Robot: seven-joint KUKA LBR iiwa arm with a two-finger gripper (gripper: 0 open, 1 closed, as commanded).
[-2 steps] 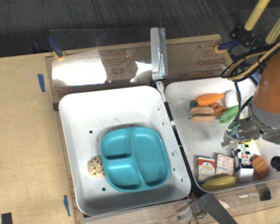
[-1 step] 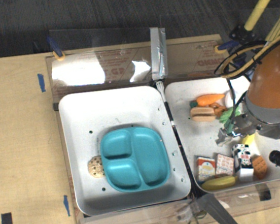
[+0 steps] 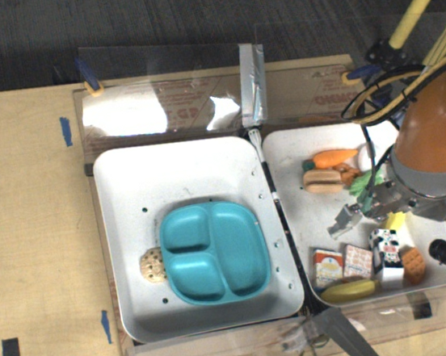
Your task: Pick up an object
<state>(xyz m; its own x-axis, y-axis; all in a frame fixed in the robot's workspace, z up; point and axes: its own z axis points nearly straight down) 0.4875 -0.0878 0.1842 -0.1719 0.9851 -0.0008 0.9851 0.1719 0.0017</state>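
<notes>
My gripper [image 3: 364, 210] hangs over the middle of the right bin [image 3: 292, 205], below the arm's orange band [image 3: 445, 132]. Just beyond it lie a hot dog [image 3: 326, 178], a carrot [image 3: 336, 157] and a green leafy piece [image 3: 362, 185], which the wrist partly covers. In front of it sit two small food boxes [image 3: 329, 266] [image 3: 358, 261], a cow-patterned carton [image 3: 389, 247], a brown pastry [image 3: 414, 264] and a banana [image 3: 350, 288] along the front wall. I see nothing held in the gripper.
The left bin [image 3: 126, 186] holds a teal divided plate [image 3: 214, 250] with a cookie [image 3: 152, 265] against its left side. A clear wall [image 3: 252, 88] stands behind the bins. Yellow and black cables [image 3: 388, 70] hang at the back right.
</notes>
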